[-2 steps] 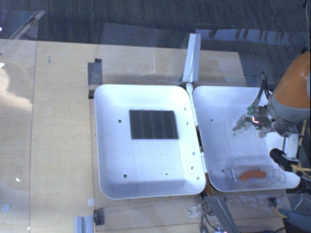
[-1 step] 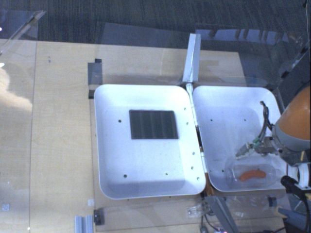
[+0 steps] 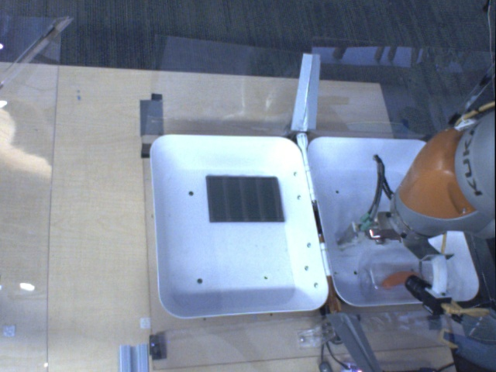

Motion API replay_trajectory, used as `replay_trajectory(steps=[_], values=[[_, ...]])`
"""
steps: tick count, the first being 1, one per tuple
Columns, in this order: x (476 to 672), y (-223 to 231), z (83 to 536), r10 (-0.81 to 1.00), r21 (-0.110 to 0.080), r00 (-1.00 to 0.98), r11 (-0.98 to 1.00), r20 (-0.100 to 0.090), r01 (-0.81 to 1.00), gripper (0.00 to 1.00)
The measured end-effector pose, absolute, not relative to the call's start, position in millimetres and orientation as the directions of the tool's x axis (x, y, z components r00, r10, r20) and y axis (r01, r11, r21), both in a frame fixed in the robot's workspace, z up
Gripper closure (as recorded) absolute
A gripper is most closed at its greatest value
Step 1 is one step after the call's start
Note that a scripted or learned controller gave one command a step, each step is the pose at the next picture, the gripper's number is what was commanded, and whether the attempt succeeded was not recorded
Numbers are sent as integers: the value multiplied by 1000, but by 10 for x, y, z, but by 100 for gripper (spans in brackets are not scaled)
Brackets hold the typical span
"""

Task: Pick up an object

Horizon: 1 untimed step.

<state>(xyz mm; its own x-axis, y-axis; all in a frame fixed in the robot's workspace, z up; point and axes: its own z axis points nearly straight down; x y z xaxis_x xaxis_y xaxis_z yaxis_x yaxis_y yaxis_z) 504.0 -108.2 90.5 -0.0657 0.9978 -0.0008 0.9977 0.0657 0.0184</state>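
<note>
Orange oblong object (image 3: 395,279) lies in the right shallow white bin (image 3: 341,177).
Gripper (image 3: 370,231) (finger state unclear) hovers nearby.

Two shallow white plastic bins sit on the table: one on the left (image 3: 232,285) and one on the right (image 3: 341,169). One dark grey ribbed rectangular pad (image 3: 244,199) lies in the left bin. One small orange object (image 3: 395,279) lies in the right bin.

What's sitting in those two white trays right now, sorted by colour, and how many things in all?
Dark grey: 1, a ribbed rectangular pad in the left bin.
Orange-red: 1, a small object in the right bin, partly under the arm.
Clear: 1, a faint see-through item beside the orange-red one; hard to make out.
Total: 3.
</note>
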Motion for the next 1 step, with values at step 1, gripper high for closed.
replay_trajectory(steps=[1], values=[[5814,-866,893,998,14,59,-59,0,998,0]])
